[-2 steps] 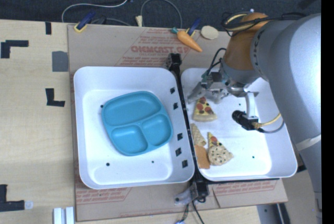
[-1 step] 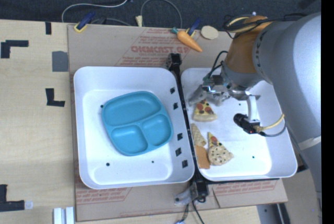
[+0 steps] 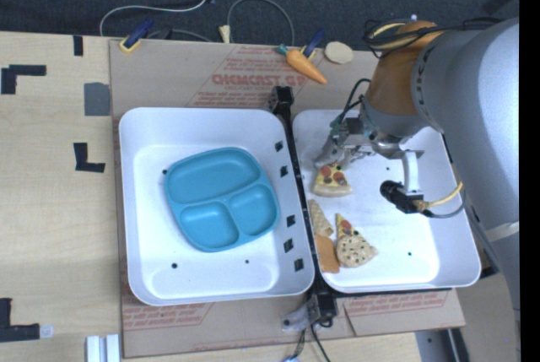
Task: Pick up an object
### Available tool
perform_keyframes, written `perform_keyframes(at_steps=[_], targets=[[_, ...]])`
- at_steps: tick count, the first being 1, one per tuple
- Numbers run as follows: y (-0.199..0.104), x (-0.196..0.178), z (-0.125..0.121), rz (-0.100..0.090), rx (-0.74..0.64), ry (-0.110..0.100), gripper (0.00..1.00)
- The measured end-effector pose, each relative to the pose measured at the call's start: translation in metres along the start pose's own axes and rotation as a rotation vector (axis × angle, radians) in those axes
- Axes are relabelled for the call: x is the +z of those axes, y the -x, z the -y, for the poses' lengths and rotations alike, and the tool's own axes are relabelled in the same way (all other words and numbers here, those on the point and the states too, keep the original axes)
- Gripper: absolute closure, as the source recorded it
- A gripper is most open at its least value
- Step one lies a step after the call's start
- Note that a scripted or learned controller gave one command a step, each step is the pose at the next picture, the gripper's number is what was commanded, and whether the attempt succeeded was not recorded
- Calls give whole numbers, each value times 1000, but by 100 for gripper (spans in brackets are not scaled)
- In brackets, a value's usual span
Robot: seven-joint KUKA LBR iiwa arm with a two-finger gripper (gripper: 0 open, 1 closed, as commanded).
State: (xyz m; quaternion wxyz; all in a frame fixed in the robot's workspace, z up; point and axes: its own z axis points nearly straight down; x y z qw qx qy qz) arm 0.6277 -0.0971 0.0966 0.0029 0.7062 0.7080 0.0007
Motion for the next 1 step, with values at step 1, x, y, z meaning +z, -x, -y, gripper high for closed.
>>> perform_keyframes(at_steps=[1], targets=[[-33, -92, 65, -6, 0, -7, 100]])
